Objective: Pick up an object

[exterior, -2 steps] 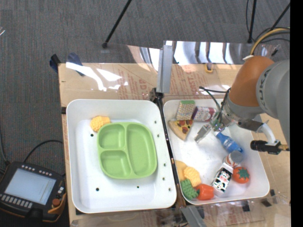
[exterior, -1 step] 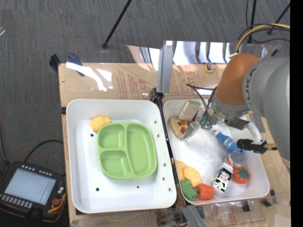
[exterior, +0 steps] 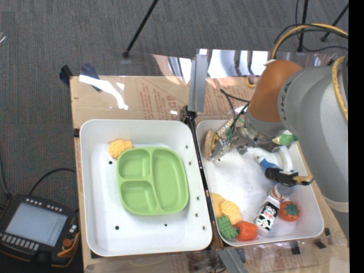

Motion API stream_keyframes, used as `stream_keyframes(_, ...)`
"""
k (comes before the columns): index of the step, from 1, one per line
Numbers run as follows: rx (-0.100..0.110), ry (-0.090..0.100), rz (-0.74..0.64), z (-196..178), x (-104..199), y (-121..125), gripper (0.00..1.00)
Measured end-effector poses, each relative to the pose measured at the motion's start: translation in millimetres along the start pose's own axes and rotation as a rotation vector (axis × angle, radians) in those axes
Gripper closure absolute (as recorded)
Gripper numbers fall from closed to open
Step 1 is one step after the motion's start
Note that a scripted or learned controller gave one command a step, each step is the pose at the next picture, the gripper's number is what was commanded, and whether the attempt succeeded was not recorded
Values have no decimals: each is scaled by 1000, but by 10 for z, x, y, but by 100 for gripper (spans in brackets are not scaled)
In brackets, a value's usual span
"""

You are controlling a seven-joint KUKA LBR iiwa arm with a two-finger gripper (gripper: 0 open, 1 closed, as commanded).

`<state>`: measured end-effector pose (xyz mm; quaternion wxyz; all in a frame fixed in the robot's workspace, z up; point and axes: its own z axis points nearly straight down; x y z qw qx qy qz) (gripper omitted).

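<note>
Fig.: landmark = right bin (exterior: 316, 223). Near wall: green toy (exterior: 227, 227), red pepper (exterior: 246, 230), cow-print bottle (exterior: 265, 215), tomato (exterior: 288, 210); corn (exterior: 230, 209) just behind. Far-left corner: gripper (exterior: 218, 147), open/closed state can't be told. Beyond, left bin (exterior: 96, 209) w/ green plate (exterior: 152, 180).

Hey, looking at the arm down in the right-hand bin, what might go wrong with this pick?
1. The pincer sits tight in the shallow white right bin's far-left corner, so it may scrape the wall.
2. A tan object beside it is hard to make out; the grasp might miss.
3. The small black-and-white milk carton and round red tomato toy lie nearby and might get knocked.
</note>
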<state>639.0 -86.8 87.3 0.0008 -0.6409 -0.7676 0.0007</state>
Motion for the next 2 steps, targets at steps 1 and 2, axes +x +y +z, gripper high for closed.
stream_keyframes(1, 2, -1, -9, -99, 15, 7, 100)
stream_keyframes(2, 2, -1, -10, -95, 24, 8, 0)
